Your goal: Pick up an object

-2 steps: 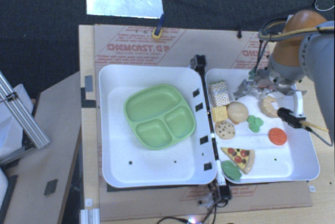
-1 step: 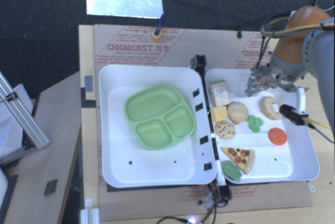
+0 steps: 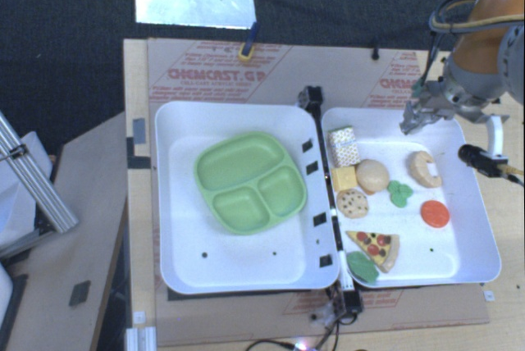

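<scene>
Gripper [image 3: 413, 121] hangs over the right bin's [image 3: 467, 259] upper right corner, finger state not discernible at this angle, nothing visibly held; nearest object, possibly a bagel [image 3: 425, 169], lies just below it in frame.

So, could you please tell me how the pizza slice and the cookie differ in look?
The pizza slice is a triangle with red toppings; the cookie is round with dark chips. The pizza slice lies nearer the front edge of the right bin; the cookie sits farther back. Both are tan and flat.
</scene>
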Robot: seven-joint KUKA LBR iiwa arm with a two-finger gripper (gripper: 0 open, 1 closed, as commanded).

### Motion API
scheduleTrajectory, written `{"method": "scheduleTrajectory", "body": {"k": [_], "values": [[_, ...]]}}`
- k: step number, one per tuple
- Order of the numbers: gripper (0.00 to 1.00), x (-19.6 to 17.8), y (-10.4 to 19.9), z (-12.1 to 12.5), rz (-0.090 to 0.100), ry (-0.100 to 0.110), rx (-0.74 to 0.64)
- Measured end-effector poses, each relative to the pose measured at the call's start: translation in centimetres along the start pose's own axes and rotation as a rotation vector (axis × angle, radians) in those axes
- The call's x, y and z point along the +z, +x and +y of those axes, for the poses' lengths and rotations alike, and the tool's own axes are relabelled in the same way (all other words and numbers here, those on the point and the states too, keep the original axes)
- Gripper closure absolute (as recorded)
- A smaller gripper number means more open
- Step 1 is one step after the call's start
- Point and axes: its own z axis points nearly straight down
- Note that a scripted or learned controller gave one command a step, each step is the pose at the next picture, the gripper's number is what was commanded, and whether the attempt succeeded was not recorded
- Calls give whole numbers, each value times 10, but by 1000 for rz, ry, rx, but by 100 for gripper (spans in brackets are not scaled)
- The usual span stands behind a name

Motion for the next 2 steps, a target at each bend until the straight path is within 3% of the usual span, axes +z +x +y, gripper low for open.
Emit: {"method": "scheduleTrajectory", "body": {"k": [1,2], "values": [[100,-55,0,3,0,0,-3],[100,-53,49,-11,3,8,-7]]}}
